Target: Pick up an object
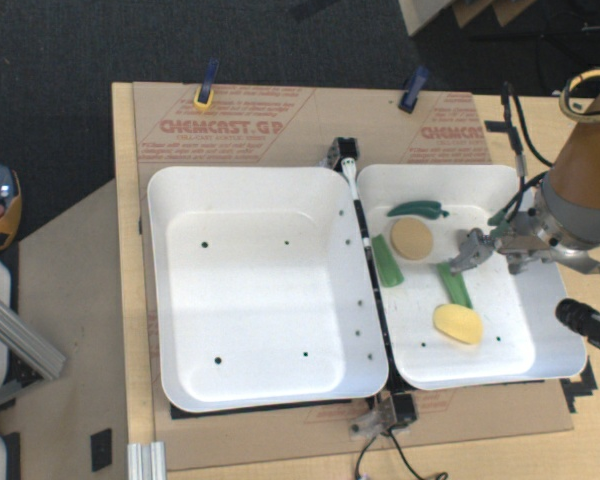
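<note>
The claw (467,251) hung over the right bin (510,353), and nothing was between its fingers; whether they were spread or pressed together, I could not tell. Just below it lay a green stick (455,286), with a yellow lump (458,324) touching its lower end. A tan round piece (412,238) sat to the left, near a dark green pepper (417,209). To do well, the claw probably needed to drop straight down over one toy, away from the wall.
</note>
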`<state>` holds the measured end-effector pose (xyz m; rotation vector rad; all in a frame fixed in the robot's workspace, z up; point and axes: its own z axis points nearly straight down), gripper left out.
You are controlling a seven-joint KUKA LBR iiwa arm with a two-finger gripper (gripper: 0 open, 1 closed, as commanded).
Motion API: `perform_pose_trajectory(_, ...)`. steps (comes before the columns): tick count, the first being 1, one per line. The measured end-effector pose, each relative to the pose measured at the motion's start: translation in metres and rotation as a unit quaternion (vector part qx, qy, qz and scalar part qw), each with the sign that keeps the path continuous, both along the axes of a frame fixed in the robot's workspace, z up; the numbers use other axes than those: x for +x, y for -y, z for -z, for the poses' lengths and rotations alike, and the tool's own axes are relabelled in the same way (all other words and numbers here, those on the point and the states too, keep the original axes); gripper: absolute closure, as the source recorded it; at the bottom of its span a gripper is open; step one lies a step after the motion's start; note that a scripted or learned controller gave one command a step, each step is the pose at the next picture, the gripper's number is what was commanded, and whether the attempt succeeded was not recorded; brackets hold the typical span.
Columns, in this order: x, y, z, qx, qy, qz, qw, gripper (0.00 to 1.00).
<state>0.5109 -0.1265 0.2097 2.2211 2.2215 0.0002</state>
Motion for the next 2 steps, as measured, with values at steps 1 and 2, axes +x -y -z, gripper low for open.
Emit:
perform_pose_trajectory(1, 0.012, 0.017, 0.106, 0.0009, -0.003, 0.001, 1.0, 0.0)
perform_pose_trajectory(2, -0.015, -0.01, 0.126, 0.0013, -0.002, 0.0, 1.0, 0.0)
